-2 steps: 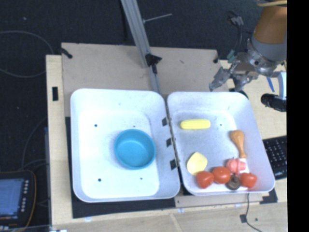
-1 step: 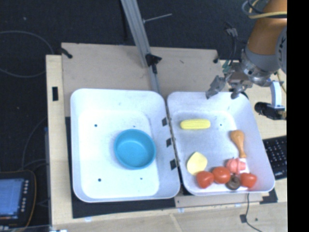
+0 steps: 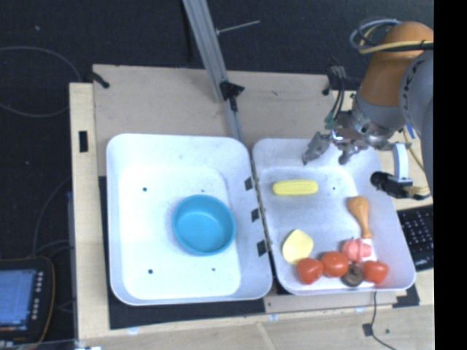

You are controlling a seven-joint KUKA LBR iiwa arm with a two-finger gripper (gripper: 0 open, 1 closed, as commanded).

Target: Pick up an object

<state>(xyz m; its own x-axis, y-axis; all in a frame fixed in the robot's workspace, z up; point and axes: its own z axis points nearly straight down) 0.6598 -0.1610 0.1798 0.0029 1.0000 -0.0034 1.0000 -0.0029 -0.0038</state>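
My gripper (image 3: pixel 330 152) hangs over the far edge of the right bin (image 3: pixel 328 214), its two fingers spread apart with nothing between them. A yellow corn cob (image 3: pixel 295 188) lies just below it in the bin. A pale yellow wedge (image 3: pixel 297 245) sits near the bin's front, beside red tomatoes (image 3: pixel 334 264). A pink object (image 3: pixel 357 249), a small dark item (image 3: pixel 354 275) and another red piece (image 3: pixel 375 271) crowd the front right corner. A tan drumstick-shaped piece (image 3: pixel 360 212) lies along the right side.
The left bin (image 3: pixel 139 217) holds a blue bowl (image 3: pixel 203 224). A grey metal pole (image 3: pixel 208 46) slants down to the back edge between the bins. A black keyboard (image 3: pixel 417 235) lies at the right; a small screen (image 3: pixel 22 297) sits lower left.
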